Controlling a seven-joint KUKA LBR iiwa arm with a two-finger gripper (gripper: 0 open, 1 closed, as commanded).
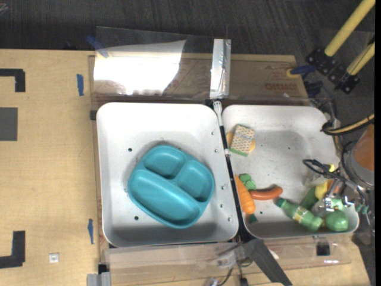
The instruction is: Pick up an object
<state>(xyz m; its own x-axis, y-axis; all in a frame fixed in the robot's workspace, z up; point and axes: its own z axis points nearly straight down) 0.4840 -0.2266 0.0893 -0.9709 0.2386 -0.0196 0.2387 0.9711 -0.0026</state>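
1. Across the bench, two shallow white bins sit side by side: the left bin (113,177) at 9 o'clock and the right bin (280,154) at 3 o'clock, their inner walls touching.
2. Teal divided plate (171,185): it lies tilted in the middle of the left bin, with nothing else around it.
3. Grey arm (364,159): it enters from 3 o'clock, its orange band at the frame edge, and reaches down over the right bin's 5 o'clock corner.
4. Gripper (331,202): it sits low in that corner among cables and toys. Clutter hides it too much to tell whether it is apart or closed, and nothing can be seen held in it.
5. Green bottle (301,214): it lies on its side just at 9 o'clock of the gripper. It is the likeliest thing to pick.
6. Orange carrot (246,199) and red sausage (265,191): they touch each other against the bin's 7 o'clock wall, well apart from the gripper.
7. Tan waffle piece (242,140): it lies alone at the bin's 10 o'clock.
8. Green round toy (338,221) and yellow piece (321,189): they crowd the gripper at 5 and 11 o'clock.
9. Risks, as I judge them: the toys are packed tight against the corner wall, so a closing grip could pinch two at once or catch only an edge. The bottle could roll away, or the round toy could squirt out.
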